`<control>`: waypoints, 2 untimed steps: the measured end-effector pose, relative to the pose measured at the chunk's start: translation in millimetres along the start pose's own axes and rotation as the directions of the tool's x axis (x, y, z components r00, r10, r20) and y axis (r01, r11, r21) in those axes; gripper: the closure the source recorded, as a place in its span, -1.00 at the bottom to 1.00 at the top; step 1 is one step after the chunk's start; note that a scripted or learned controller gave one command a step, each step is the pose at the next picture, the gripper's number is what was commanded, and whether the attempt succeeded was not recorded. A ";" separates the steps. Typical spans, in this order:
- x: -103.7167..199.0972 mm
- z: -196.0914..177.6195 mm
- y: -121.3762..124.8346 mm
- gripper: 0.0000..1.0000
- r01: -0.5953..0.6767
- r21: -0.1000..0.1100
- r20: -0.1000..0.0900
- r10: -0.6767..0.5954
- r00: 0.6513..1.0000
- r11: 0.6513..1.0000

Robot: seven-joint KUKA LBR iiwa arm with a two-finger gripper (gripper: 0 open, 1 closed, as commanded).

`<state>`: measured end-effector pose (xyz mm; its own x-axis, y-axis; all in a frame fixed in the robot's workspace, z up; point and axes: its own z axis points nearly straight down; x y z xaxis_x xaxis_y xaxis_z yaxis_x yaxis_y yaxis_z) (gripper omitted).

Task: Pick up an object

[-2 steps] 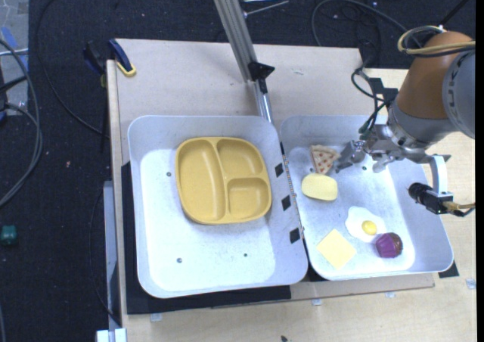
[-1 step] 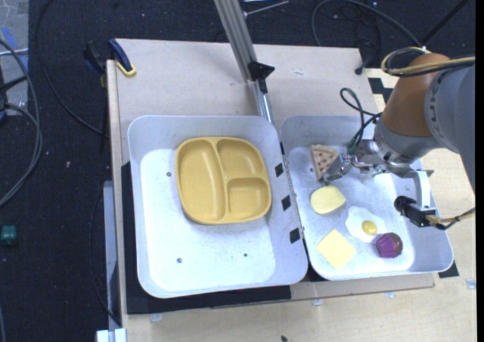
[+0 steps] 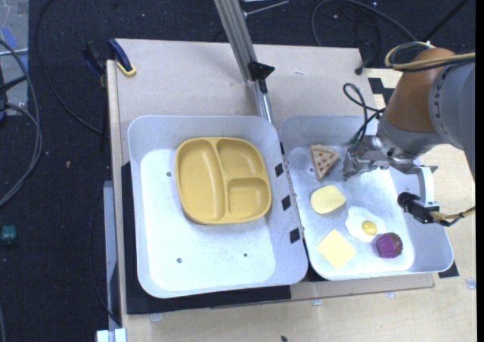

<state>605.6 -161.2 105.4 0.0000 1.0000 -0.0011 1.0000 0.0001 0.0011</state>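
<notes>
Hand (image 3: 354,163) low over right bin (image 3: 431,261) — beside pizza slice (image 3: 324,160)

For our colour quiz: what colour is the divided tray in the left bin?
Yellow divided tray, clear in camera view.

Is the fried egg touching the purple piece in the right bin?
Apart. The camera view shows a strip of white bin floor between the egg and the purple piece.
</notes>
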 end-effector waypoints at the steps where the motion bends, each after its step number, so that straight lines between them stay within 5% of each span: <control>1: -1.2 -63.3 -2.6 1.00 0.001 -0.005 0.001 -0.001 1.000 1.000; 2: -1.4 -107.2 2.8 1.00 0.003 -0.005 0.001 -0.003 1.000 1.000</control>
<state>608.3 -162.4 212.6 -0.0026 1.0000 -0.0020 1.0000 0.0026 0.0065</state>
